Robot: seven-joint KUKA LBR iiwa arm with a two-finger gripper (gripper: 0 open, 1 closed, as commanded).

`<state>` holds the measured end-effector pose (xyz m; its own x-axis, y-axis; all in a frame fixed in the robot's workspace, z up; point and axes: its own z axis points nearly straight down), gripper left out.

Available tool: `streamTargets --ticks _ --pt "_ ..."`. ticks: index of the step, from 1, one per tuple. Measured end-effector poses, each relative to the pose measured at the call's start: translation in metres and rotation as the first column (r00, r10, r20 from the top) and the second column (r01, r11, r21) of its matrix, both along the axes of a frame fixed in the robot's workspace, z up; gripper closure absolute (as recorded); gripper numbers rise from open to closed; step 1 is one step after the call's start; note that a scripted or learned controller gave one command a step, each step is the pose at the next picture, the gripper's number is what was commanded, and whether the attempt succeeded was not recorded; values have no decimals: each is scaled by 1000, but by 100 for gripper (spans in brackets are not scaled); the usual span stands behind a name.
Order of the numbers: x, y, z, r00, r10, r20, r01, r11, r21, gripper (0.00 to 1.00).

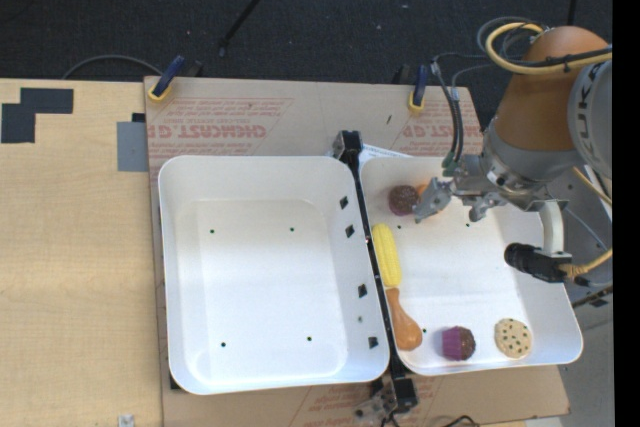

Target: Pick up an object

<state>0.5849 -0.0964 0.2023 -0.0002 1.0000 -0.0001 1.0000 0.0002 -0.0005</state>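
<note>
I see the claw low over the right white plastic bin, beside a small round brown ball near the far wall; whether it is spread I cannot tell. A yellow corn cob lies along the divider, a purple lump and a speckled cookie near the front.

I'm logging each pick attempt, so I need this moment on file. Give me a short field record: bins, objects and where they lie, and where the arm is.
right bin: holds all the objects
corn: along the right bin's left wall
spoon: wooden, just below the corn
brown ball: upper left of the right bin
purple ball: near the front edge
cookie: right of the purple ball
arm: over the right bin's upper part
pincer: beside the brown ball, grasp unclear
</note>
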Motion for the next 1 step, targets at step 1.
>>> streamTargets --ticks 1 --pt "46 -19 -66 1000 0 -3 0 1000 0 0"
